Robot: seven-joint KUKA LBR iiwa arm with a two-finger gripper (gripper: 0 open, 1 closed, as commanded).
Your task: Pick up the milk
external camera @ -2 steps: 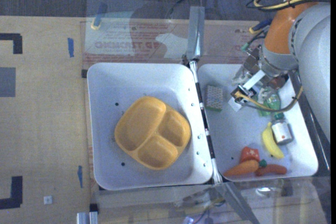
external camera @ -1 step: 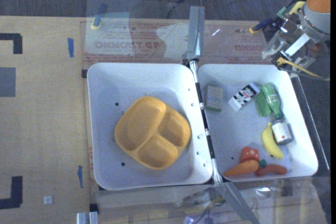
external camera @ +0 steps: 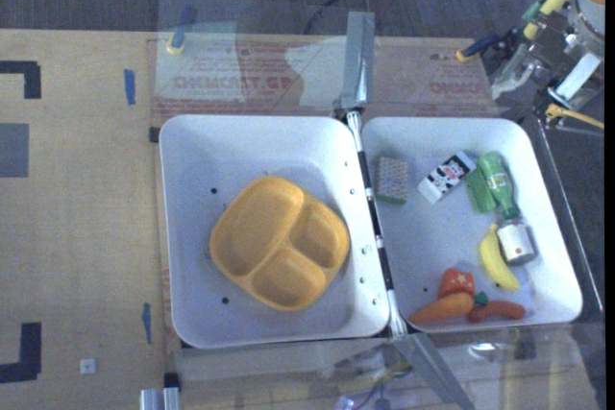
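Arm parked off the right bin's far corner, milk lying untouched inside.

The grey arm's gripper (external camera: 553,62) is cut off by the frame's upper right edge, a cluttered blur; whether it is open cannot be told. The small white carton of milk with black patches (external camera: 447,177) lies in the right white bin (external camera: 557,298), beside a green plastic bottle (external camera: 491,181).

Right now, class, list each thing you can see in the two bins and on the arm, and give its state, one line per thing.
milk carton: lying on its side, right bin, untouched
green bottle: lying flat beside the milk carton
small can: tipped over, against the banana
banana: lying flat
carrot: lying at the near wall
yellow tray: right way up, left bin, compartments bare
gripper: outside the bins, beyond the right bin's far corner
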